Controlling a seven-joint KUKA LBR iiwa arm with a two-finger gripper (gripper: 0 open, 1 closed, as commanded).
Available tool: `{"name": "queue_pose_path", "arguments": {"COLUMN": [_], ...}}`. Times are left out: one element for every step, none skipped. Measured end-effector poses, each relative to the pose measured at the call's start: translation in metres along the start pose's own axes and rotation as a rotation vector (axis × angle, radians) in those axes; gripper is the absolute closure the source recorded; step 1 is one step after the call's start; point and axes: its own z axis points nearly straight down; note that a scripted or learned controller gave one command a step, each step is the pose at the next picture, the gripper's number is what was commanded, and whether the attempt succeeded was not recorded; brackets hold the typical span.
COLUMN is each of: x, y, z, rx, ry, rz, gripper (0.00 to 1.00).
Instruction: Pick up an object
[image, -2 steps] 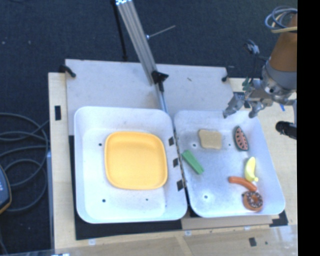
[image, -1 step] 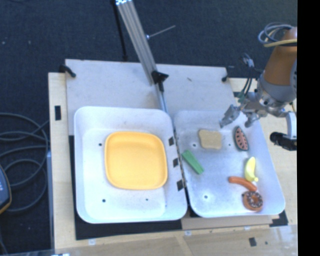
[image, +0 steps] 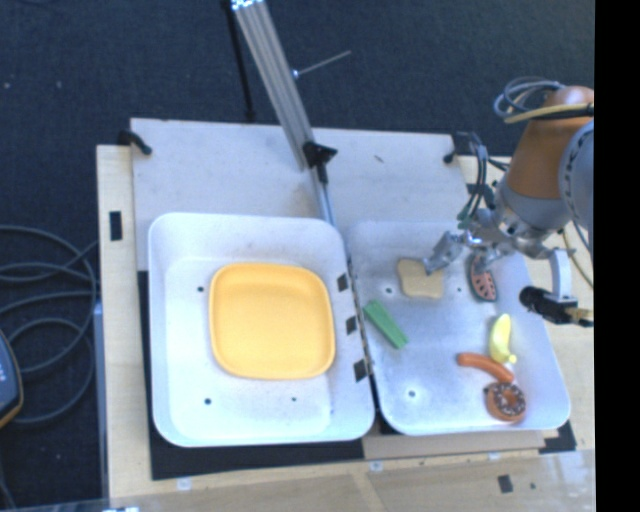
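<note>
Nearest the camera, at the front edge of the right bin (image: 440, 425), sits a round brown doughnut-like piece (image: 505, 401). Just behind it lies an orange sausage-shaped toy (image: 484, 366), and behind that a yellow banana-like piece (image: 501, 337) standing roughly front to back. Over by the divider between the 2 bins, a green block (image: 384, 325) lies on a diagonal. The left bin (image: 170, 400) holds 1 thing, a square yellow plate (image: 271, 320), flat in its middle.

Further back in the right bin rests a tan, bread-like lump (image: 420, 279), and to its right a small reddish oval piece (image: 484, 283) with its long axis running front to back. The hand (image: 458, 250) hangs over this back part of the bin, its 2 fingers spread apart and slanting down, with nothing seen between them. One fingertip reaches toward the upper right corner of the tan lump; the other points at the reddish oval.

Judged from this, the tan lump is the likeliest target: it lies just to the hand's lower left in the view, so the hand would need to shift slightly that way and descend before closing.

Beyond the bins, the pale counter (image: 220, 150) carries a slanted metal rail (image: 280, 85), and the grey and orange arm (image: 545, 165) enters from the right.
</note>
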Motion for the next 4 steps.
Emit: {"name": "queue_pose_path", "arguments": {"x": [0.0, -0.001, 0.007, 0.007], "y": [-0.001, 0.001, 0.006, 0.015], "z": [0.052, 0.038, -0.02, -0.067], "rx": [0.0, -0.006, -0.01, -0.009], "ry": [0.0, -0.001, -0.001, -0.001], "rz": [0.0, 0.0, -0.001, -0.001], "gripper": [0.0, 1.0, 1.0, 1.0]}}
